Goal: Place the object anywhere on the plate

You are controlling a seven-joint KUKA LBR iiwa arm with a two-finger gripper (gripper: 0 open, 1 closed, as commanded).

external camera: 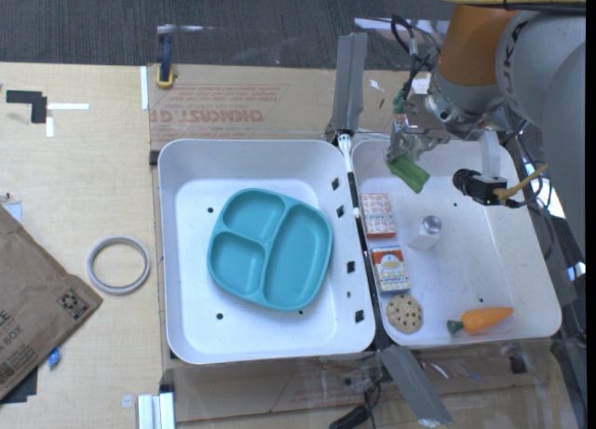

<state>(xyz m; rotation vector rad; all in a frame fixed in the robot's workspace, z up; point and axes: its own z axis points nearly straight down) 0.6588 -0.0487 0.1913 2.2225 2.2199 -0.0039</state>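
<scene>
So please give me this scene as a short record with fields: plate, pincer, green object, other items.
plate: blue divided plate, in left bin, nothing on it
pincer: pincer above right bin, far corner
green object: green object between pincer fingers, lifted
other items: two small boxes, cookie, carrot, small silver thing, all in right bin

Open room over the left bin, clutter in the right

The teal plate (pixel 270 248) lies alone in the left bin (pixel 177 232), bare floor all round it. In the right bin (pixel 521 325), two small packets (pixel 377 215) and a cookie (pixel 404 315) line the divider; a carrot (pixel 484 320) sits near the front wall.
</scene>
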